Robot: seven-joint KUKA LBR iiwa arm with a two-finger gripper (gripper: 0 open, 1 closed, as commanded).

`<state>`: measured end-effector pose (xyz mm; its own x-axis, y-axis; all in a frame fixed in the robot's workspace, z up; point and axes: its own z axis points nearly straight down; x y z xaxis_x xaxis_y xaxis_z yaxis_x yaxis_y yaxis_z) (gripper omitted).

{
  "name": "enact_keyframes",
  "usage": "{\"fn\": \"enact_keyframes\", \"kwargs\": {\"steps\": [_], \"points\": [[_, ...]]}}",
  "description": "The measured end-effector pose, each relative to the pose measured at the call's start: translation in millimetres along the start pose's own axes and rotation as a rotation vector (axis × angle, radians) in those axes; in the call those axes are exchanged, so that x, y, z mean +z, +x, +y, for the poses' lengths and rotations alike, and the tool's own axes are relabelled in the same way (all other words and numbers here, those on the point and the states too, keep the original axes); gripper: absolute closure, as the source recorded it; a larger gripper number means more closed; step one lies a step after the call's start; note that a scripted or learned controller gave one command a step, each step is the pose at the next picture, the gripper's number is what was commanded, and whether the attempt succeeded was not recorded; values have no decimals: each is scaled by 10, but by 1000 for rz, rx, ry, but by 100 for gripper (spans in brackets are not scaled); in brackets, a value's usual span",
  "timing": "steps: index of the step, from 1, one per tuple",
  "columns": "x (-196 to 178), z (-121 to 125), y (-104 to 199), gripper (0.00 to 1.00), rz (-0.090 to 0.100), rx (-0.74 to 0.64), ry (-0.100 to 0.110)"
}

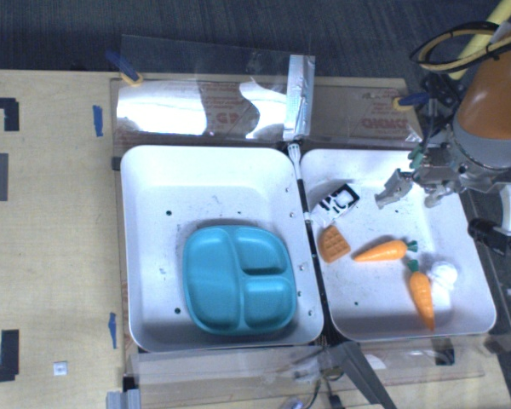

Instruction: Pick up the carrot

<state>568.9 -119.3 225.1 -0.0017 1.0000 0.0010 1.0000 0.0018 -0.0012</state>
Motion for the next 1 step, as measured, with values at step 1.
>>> {"fn": "enact_keyframes", "kwargs": {"steps": [1], "points": [[1128,-259,-330,0,0,166,6]]}}
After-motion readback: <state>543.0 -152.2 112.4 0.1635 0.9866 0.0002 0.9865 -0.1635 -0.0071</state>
